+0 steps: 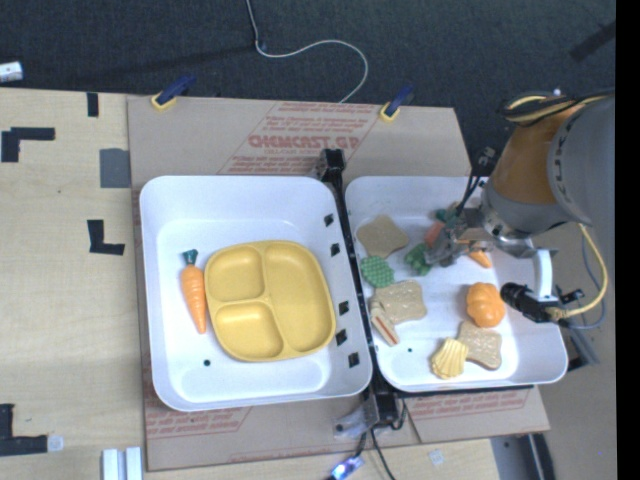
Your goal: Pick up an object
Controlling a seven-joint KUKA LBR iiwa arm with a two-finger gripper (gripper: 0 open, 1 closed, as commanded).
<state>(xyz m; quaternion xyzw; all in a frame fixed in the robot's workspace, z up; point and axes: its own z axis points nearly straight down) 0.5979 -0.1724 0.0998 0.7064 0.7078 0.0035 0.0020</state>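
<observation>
My gripper point(447, 242) is low over the upper middle of the right bin point(530, 368), reaching in from the right. A small green piece point(418, 259) lies just left of it and a thin red-orange piece point(432, 234) sits right against it. A small orange bit point(481, 259) shows at its right side. Whether anything is held between the gripper parts is hidden. Further toys in this bin: a tan cracker point(382, 236), a green waffle round point(377, 271), a toast slice point(402, 303), a hot dog point(383, 326), an orange fruit point(484, 305), a yellow chip point(450, 358) and a bread piece point(483, 345).
The left bin point(160, 208) holds a yellow divided plate point(272, 298) and an orange carrot point(193, 293) beside it. The grey arm with its orange band point(530, 163) overhangs the right bin's far right edge. A black divider clip point(332, 165) sits between the bins.
</observation>
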